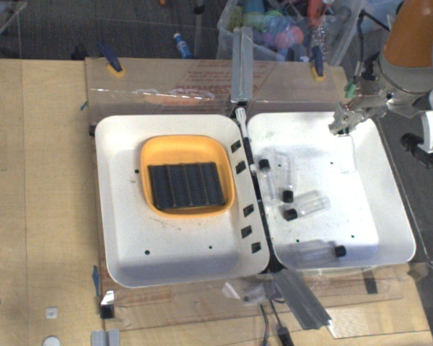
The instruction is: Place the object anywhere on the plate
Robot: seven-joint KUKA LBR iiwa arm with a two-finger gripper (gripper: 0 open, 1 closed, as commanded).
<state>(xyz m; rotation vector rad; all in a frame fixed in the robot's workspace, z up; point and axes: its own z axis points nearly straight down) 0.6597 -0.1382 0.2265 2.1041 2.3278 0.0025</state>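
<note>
An orange plate [151, 152] lies in the left bin [123, 244]. A dark ribbed rectangular block [186, 186] rests flat on it. In the right bin [390, 225] lie clear plastic vials with black caps: one pair near the divider [280, 171], one at the middle [308, 205], and one by the front wall [319, 251]. My gripper [343, 123] hangs over the far right corner of the right bin, apart from the vials and with nothing visible in it.
A ridge with black tabs [247, 186] separates the two bins. A clear crate of colourful toys [289, 13] stands behind the bench. Blue clamps [113, 62] hold the back board. The arm's orange band [415, 20] is at the upper right.
</note>
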